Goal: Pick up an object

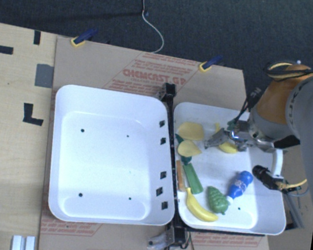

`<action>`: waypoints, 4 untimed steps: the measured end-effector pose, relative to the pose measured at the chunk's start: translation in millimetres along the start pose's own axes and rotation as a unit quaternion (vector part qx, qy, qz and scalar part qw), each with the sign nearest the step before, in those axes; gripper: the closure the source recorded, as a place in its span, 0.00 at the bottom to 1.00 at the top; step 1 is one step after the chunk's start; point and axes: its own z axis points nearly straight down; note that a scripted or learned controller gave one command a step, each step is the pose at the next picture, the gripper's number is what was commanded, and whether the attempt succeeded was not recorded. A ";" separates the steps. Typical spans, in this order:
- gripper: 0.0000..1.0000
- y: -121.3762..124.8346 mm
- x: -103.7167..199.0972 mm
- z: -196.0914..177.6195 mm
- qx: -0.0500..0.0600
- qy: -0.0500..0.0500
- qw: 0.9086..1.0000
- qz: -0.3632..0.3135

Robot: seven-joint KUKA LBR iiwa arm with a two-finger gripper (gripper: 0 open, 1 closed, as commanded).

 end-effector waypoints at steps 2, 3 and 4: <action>1.00 41.4 50.7 -3.8 0.016 0.001 1.000 0.000; 1.00 1.0 65.7 4.4 0.009 0.006 1.000 0.000; 1.00 42.7 81.4 5.2 0.008 0.006 1.000 -0.002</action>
